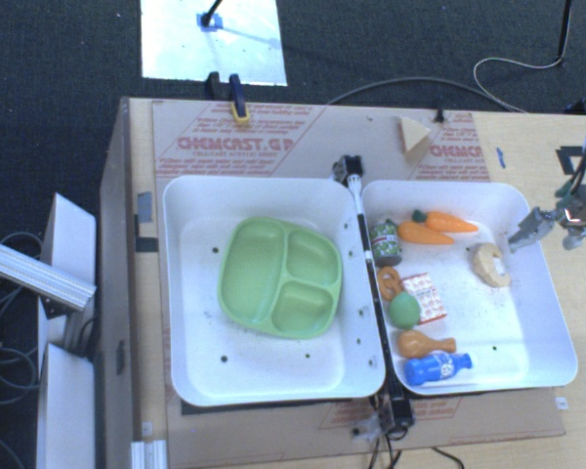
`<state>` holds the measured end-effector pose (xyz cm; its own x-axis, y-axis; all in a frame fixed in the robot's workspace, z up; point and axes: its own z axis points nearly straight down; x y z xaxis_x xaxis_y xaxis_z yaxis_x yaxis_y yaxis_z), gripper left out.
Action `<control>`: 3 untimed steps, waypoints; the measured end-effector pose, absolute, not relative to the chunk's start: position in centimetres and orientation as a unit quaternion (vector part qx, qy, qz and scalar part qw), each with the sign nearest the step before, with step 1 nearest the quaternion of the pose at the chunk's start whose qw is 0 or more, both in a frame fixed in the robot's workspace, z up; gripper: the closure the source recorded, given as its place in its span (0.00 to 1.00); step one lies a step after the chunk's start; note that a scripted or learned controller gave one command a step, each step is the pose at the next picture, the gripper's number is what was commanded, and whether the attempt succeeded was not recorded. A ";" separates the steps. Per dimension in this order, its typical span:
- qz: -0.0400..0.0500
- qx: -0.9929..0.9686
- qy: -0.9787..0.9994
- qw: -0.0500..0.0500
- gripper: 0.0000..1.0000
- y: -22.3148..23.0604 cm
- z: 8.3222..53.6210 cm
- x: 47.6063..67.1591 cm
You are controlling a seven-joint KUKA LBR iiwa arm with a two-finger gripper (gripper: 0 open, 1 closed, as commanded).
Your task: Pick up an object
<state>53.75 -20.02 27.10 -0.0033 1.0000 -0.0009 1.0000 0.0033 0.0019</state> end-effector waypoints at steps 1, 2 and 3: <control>0.000 0.707 0.708 0.000 0.00 -16.0 18.3 48.8; 0.000 0.706 0.708 -0.001 0.00 -10.2 11.3 48.8; 0.000 0.707 0.708 0.001 0.00 -12.2 8.4 50.4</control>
